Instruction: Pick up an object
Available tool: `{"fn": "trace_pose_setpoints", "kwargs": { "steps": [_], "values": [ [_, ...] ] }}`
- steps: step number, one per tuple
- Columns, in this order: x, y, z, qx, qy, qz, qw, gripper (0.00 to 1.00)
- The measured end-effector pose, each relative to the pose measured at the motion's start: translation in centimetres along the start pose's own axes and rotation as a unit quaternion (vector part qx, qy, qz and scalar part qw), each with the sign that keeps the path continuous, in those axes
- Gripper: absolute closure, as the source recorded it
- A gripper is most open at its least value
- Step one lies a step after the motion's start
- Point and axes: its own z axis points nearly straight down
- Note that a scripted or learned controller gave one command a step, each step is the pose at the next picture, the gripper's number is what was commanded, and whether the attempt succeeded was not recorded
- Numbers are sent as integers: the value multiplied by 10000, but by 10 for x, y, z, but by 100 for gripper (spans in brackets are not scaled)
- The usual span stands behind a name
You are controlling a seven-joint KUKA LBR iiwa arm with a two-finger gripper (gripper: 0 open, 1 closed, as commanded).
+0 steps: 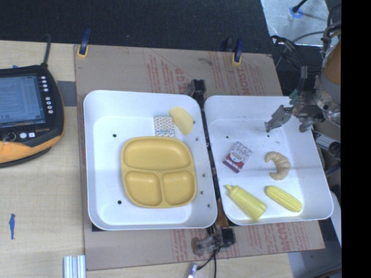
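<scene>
Croissant (279,165) lies in the right bin (232,106), between a red packet (237,157) and a corn cob (283,198) (all untouched); my gripper (288,119) hovers above, spread wide, holding nothing.

You've got two bins side by side on the counter (40,213), touching at the middle. Left bin (101,161): divided tray (158,171) sits center, w/ a small packet (164,126) just behind it and a wedge-shaped piece (181,120) right of the packet, near the bin's back-right corner. Right bin (255,112): small box (237,156) left of center, croissant (279,164) to its right. In front of those, squeeze bottle (246,201) front-left, corn cob (283,198) just right of it. Hand (290,117) hangs over the right bin's back-right area, behind the croissant. Tablet (26,112) lies on the counter, well left of the left bin.
</scene>
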Motion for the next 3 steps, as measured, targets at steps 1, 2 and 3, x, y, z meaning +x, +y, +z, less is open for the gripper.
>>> {"fn": "trace_pose_setpoints", "kwargs": {
  "steps": [1,2,3],
  "values": [
    [54,11,70,9,-4,-11,10000,0],
    [59,0,152,12,-3,-4,10000,0],
    [38,67,150,-10,4,5,10000,0]
  ]
}}
